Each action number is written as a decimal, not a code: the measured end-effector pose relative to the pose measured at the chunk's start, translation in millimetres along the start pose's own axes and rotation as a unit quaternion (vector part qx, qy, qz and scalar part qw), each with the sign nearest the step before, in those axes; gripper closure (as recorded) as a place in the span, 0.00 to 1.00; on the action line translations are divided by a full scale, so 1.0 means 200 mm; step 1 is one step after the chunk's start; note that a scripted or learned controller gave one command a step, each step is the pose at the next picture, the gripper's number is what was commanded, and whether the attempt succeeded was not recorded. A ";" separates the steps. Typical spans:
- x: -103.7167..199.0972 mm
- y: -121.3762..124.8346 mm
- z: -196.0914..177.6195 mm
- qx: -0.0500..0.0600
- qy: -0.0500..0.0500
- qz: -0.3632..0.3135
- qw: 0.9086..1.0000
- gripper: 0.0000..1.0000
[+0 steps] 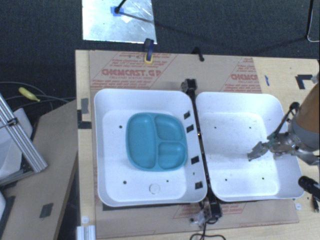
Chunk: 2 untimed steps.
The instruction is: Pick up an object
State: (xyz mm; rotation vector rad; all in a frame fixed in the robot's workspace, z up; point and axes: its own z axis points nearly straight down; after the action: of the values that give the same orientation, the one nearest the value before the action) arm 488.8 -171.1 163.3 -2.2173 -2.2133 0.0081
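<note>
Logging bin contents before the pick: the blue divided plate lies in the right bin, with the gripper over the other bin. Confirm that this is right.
Not right. The camera view shows the blue divided plate in the left bin, and the gripper over the other bin, the right bin.

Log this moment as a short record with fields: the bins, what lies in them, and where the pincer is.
left bin: holds a blue divided plate lying flat near its middle, plus a small white disc near the front wall
right bin: pincer inside, over the right half of the floor
pincer contents: nothing seen between its tips
arm: reaches in from the right
task status: no object picked up yet
</note>
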 end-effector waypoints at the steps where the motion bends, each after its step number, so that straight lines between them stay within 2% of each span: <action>1: 0.00 0.02 -0.09 -0.008 -0.002 -0.002 1.000 1.00; 2: 0.52 0.02 -0.57 -0.011 0.000 -0.008 1.000 1.00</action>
State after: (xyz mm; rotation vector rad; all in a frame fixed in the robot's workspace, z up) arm 494.4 -67.0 277.6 -2.2099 -2.2433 -0.0172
